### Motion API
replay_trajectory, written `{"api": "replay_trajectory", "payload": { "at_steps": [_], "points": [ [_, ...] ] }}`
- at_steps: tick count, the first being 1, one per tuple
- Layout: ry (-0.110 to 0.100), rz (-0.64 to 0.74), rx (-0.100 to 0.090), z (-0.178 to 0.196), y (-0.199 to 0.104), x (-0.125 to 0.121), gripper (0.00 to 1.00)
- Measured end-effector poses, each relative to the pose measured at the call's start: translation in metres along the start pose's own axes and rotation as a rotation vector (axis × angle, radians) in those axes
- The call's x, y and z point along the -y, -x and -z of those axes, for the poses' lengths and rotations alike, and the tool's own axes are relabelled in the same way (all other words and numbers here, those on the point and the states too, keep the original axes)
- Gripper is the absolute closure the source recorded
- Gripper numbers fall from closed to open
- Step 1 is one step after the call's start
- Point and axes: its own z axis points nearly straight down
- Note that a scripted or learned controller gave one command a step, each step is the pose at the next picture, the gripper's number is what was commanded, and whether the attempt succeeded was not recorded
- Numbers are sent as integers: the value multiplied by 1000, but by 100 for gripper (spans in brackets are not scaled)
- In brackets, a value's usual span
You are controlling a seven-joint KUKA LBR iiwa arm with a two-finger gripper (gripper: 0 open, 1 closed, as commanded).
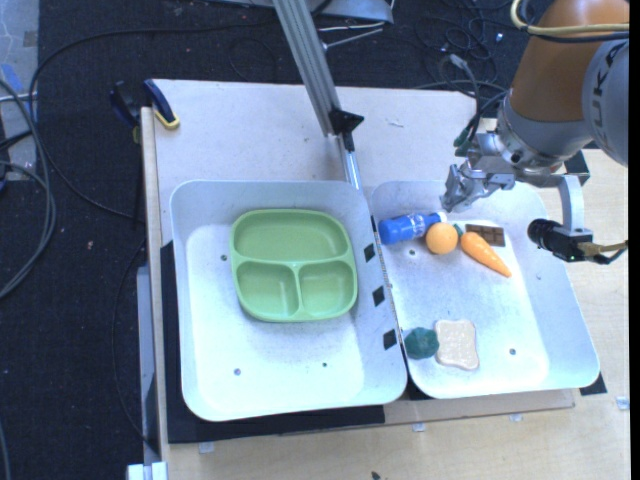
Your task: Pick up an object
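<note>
Left bin [200,298]: shallow white plastic tray with rounded corners, on the pale counter [240,128]. It carries one light green plastic plate [294,264], rounded-rectangular and divided into three compartments.

Right bin [560,338]: matching shallow white tray, touching the left bin along its inner edge. Contents, left to right:
- dark green rounded lump [421,342], near the front, just beside a flat tan toast-shaped slice [458,344];
- blue cylindrical bottle with white cap [407,226], lying on its side near the back;
- small smooth orange ball [441,238], touching the bottle's cap end;
- small dark brown rectangular block [485,234];
- orange tapered carrot [484,253], lying aslant, just beside the ball.

Gripper [456,196]: grey metal, pointing down over the back of the right bin, just above the bottle's cap and the ball. Nothing visible between its tips; how far it is open cannot be told.
</note>
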Motion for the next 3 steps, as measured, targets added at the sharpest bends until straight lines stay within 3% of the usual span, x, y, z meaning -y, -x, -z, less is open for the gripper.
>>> {"api": "replay_trajectory", "payload": {
  "at_steps": [1,3],
  "points": [
    [-4,0,0,-16,-52,-4,100],
    [-2,2,0,-28,-166,-38,100]
  ]
}}
